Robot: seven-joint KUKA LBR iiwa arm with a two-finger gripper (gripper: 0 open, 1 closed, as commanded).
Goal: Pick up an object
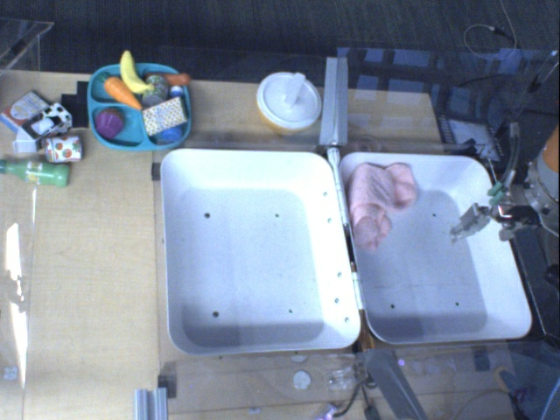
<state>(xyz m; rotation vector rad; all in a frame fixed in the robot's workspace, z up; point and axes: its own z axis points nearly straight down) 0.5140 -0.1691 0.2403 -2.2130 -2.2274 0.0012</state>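
Since gripper hangs apart from pink cloth, nothing between fingers, spread unreadable at this size. Cloth bunched at 10 o'clock corner of right bin, touching wall. Go toward 9 o'clock, pinch thickest fold, clear of rim.

The two white bins look like smooth, faintly glossy plastic; the pink cloth in the right one is soft and matt. The bench looks like pale, smooth wood; the blue tray looks like plastic.

Grey arm cut off at right edge; small two-finger gripper too blurred to judge its fingers
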